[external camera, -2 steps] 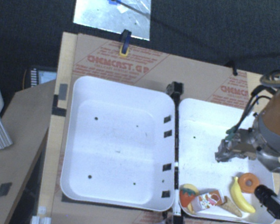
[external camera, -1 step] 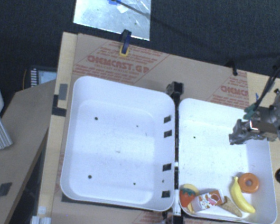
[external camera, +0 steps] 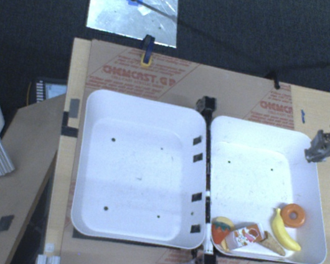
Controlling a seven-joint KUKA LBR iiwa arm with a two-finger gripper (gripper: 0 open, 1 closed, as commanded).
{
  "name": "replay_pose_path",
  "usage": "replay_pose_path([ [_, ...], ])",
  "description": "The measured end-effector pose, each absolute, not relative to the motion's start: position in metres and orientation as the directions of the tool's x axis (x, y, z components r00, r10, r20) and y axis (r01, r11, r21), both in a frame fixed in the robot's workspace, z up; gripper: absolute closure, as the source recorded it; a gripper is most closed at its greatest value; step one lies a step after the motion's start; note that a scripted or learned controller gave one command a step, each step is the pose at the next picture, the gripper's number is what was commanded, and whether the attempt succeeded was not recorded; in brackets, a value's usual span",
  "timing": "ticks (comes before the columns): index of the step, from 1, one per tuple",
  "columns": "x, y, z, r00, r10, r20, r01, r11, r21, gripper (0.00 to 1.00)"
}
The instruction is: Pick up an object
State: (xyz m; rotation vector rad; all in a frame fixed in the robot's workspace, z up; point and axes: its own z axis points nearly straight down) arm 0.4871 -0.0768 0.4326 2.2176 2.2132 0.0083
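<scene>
Two white bins on a counter (external camera: 163, 71), seen from above. The gripper (external camera: 317, 150) hangs over the far right rim of the right bin (external camera: 252, 175); whether it is released or clenched cannot be told. Along that bin's near edge lie a banana (external camera: 284, 232), an orange ring (external camera: 293, 214) just beside it, a small carton (external camera: 244, 236) and a red-orange fruit (external camera: 221, 229). The left bin (external camera: 139, 168) adjoins.

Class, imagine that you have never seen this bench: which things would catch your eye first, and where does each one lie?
The bright cluster in the right bin's near corner stands out: a yellow banana, an orange ring beside it, and a red-and-white packet next to an orange toy. At the right edge, the gripper hangs over that bin's far right rim. A shiny foil sheet lies beyond the bench.
</scene>
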Motion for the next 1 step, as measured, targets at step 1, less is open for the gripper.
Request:
replay_pose_path([
  [1, 0.4863, -0.1377, 0.4273, 0.005, 1.000, -0.003, 1.000, -0.005, 0.004, 1.00],
])
